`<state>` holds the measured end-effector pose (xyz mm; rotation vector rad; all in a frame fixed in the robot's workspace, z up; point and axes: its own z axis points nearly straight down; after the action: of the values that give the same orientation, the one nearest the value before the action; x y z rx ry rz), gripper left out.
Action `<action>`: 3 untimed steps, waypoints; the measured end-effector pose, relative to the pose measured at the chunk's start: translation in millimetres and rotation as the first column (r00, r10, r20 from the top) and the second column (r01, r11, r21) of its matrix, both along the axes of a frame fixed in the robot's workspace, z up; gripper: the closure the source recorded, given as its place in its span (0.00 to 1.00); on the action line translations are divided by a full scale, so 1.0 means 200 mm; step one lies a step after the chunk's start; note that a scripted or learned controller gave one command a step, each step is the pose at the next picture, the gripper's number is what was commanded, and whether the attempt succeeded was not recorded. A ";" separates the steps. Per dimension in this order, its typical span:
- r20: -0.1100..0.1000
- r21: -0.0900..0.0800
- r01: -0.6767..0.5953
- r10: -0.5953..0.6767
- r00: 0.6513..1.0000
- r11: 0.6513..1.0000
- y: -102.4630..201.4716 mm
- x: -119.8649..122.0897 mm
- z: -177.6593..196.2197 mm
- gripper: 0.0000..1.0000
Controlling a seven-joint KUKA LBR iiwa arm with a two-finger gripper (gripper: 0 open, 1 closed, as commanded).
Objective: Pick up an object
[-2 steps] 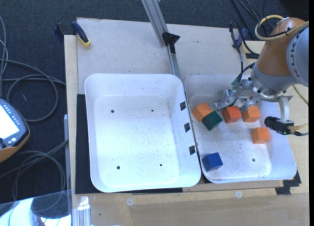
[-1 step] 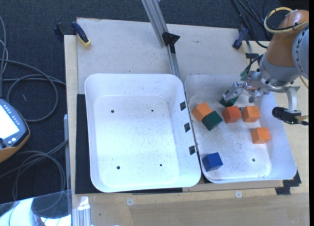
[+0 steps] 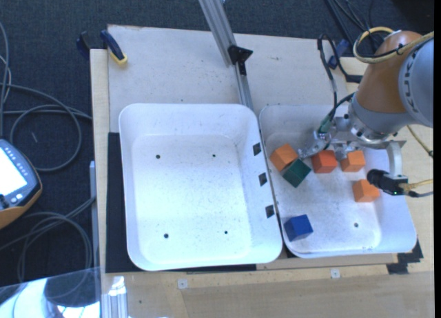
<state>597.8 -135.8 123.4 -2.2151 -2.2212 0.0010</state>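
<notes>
Several blocks lie in the right bin [image 3: 344, 246]. An orange block [image 3: 282, 156] touches a dark green block [image 3: 297, 172] near the bin's left wall. A red-orange block [image 3: 324, 162] and an orange block [image 3: 353, 161] sit side by side in the middle. Another orange block [image 3: 366, 190] lies further right, and a blue block [image 3: 298, 227] rests near the front left corner. My gripper [image 3: 322, 147] hangs low over the bin, just behind the red-orange block and right of the first orange block. I see nothing held in it.
The left bin [image 3: 186, 192] stands beside the right one, their walls meeting at the middle. A slanted metal pole [image 3: 217, 16] rises behind the bins. Cables lie on the floor at left and top right.
</notes>
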 end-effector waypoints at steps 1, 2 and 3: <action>0.013 -0.008 0.004 -0.004 1.000 1.000 0.06 0.04 -0.09 0.00; 0.001 -0.003 0.004 -0.004 1.000 1.000 0.19 -0.19 -0.11 0.00; 0.006 -0.003 0.000 0.000 1.000 1.000 0.27 -0.03 -0.12 0.00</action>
<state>591.1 -81.9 99.8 -2.2198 -2.2257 -0.0024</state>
